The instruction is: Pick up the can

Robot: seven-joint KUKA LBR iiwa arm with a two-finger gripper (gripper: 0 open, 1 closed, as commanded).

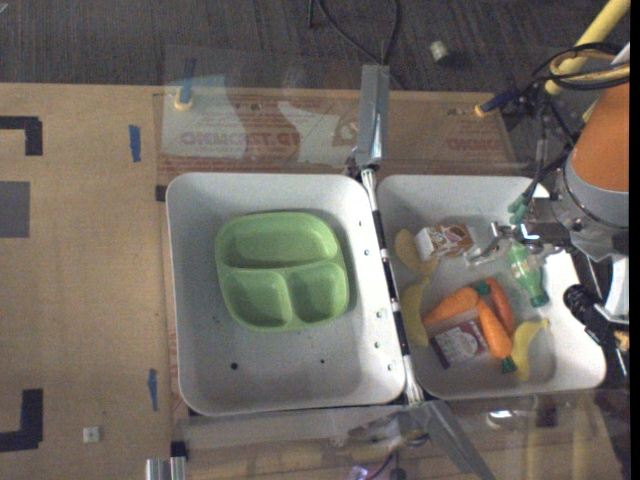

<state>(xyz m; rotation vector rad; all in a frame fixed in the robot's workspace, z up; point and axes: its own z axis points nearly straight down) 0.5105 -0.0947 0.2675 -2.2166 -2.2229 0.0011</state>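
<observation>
A red can with a white label (460, 343) lies on its side in the right bin (580, 368), near the front, between an orange carrot (455, 306) and a banana (522, 343). A smaller white and orange package (445, 240) lies toward the bin's back left. My gripper (492, 243) hangs low over the back middle of the right bin, just right of that package and well behind the red can. It holds nothing that I can see. The arm's orange band (610, 153) is at the right edge.
The left bin (190, 368) holds a green divided plate (285, 271). In the right bin there are also a green bottle (525, 273) under the wrist, a second carrot (495, 323), a yellow chip-like piece (407, 248) and another banana (412, 313) by the left wall.
</observation>
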